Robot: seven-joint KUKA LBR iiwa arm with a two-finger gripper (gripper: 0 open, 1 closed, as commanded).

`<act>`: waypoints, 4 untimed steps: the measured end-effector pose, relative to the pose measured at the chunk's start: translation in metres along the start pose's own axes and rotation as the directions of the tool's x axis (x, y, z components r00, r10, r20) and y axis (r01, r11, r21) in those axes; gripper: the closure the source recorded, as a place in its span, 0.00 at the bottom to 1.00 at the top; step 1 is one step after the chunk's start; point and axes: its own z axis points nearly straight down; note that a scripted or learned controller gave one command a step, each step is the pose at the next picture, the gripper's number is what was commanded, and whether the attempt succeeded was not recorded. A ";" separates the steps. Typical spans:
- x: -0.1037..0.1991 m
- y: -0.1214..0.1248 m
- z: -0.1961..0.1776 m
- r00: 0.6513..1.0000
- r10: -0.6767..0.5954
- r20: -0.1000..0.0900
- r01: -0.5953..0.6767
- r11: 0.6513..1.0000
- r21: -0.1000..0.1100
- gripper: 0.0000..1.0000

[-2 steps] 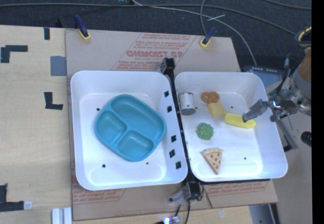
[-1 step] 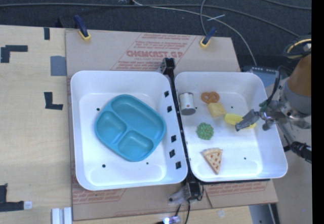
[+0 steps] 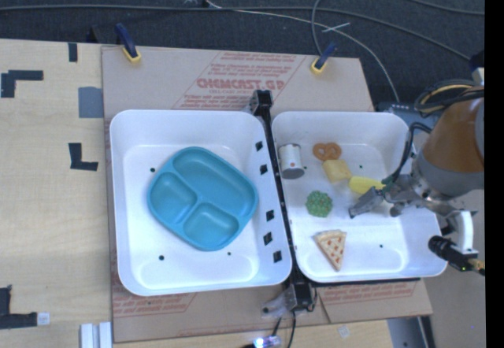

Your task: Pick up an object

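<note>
Honestly, the gripper (image 3: pixel 364 205) sat low in the right bin (image 3: pixel 391 127) with its fingers slightly apart and nothing between them, the yellow piece (image 3: pixel 365 183) just behind and broccoli (image 3: pixel 319 203) further ahead, so closing there probably grabbed air.

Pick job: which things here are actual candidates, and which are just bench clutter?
Candidates, all in the right bin:
metal can
pretzel
yellow block
yellow piece nearest the gripper
green broccoli
pizza slice

Lying about:
blue divided plate in the left bin
two clamps on the cardboard
cables
</note>
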 end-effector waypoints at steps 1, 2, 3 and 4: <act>0.000 0.002 -0.014 1.000 -0.001 0.001 0.001 1.000 -0.005 1.00; 0.003 -0.008 -0.062 1.000 0.000 0.003 0.000 1.000 -0.009 1.00; 0.009 -0.002 -0.108 1.000 -0.001 0.004 0.001 1.000 -0.012 1.00; 0.009 -0.001 -0.154 1.000 0.000 0.004 0.000 1.000 -0.011 1.00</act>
